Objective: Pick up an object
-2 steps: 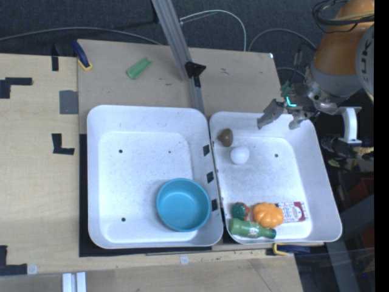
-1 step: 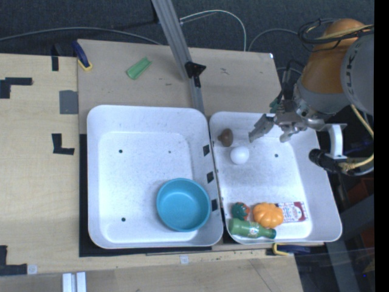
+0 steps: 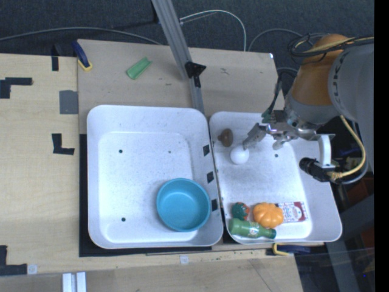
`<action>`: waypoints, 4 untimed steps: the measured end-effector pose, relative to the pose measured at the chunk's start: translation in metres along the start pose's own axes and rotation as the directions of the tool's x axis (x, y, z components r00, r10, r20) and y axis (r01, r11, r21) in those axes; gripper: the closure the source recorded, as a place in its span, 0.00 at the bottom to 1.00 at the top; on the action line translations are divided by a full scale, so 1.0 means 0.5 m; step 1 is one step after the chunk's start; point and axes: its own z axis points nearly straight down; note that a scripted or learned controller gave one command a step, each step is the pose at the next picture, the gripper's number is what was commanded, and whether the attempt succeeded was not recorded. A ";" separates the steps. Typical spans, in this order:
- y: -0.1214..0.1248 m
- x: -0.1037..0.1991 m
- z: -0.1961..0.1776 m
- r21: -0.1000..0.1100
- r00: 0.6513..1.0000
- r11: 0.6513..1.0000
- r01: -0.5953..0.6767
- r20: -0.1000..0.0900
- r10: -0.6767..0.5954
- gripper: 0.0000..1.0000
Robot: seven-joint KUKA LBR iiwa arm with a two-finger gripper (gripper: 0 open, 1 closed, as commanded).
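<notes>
A wooden bench (image 3: pixel 36 163) fills the frame, seen from above at a slant. Two shallow white bins sit side by side at centre. The left bin (image 3: pixel 109 132) is the larger; it holds a blue bowl (image 3: pixel 182 204) against its lower right corner. The right bin (image 3: pixel 316 212) lies just beside it, at centre right.

The grey arm (image 3: pixel 340 72), with its orange band, enters from the upper right. Its gripper (image 3: pixel 267 135) hangs over the upper part of the right bin. The jaws look spread and hold nothing, though the far finger is hard to make out.

In the right bin, a white ball (image 3: pixel 239 156) sits just beside the near fingertip, at upper left of the bin. A brown lump (image 3: pixel 225 137) lies near it, close to the bin's left wall. Along the bottom wall crowd an orange fruit (image 3: pixel 267 215), a green item (image 3: pixel 248 229), a small round green-and-red piece (image 3: pixel 239 210) and a red-and-white packet (image 3: pixel 293 212).

The ball seems the likeliest target — nearest, and standing alone. To take it well, the fingers should probably centre over it and straddle it evenly, since a round thing may roll off at a glancing touch.

The bin's middle is bare, giving open room to descend. The left wall and the brown lump hem the ball on one side — approach from the right looks freer. A small green block (image 3: pixel 138 68) lies on the bench at upper left, well apart.
</notes>
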 end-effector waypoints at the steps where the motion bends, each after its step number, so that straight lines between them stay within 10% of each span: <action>1: -0.012 0.004 0.090 0.001 1.000 1.000 0.000 -0.001 0.000 0.00; 2: -0.010 0.005 0.065 -0.002 1.000 1.000 0.002 -0.001 -0.002 1.00; 4: 0.007 0.018 -0.129 -0.010 1.000 1.000 0.000 0.000 0.000 1.00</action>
